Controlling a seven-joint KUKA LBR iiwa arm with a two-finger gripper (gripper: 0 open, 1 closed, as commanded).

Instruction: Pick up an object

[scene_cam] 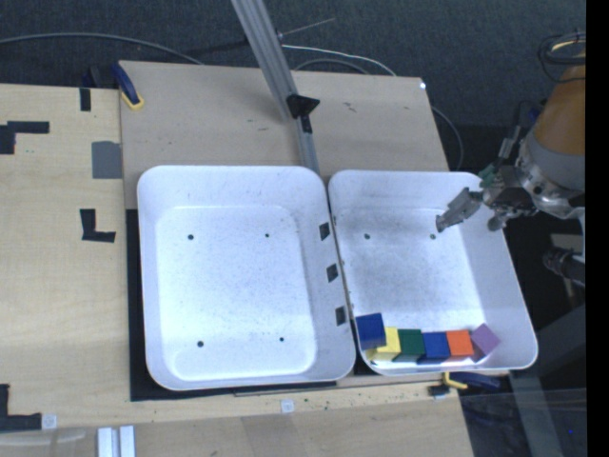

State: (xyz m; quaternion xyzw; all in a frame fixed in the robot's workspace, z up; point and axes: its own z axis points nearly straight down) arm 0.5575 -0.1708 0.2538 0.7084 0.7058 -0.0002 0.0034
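Observation:
Several small blocks line the near wall of the right bin (495,265): a blue block (369,328), a yellow one (387,347), a green one (410,342), a second blue one (436,345), an orange one (460,342) and a purple one (485,338). My gripper (472,220) hangs over the bin's far right part, well above and behind the blocks. It is open, with one finger (451,215) pointing left, and nothing sits between the fingers.
The left bin (157,255) stands beside the right one. A slanted metal pole (271,50) rises behind the bins. A blue-and-yellow clamp (127,86) sits at the back left, another clamp (466,382) at the front edge.

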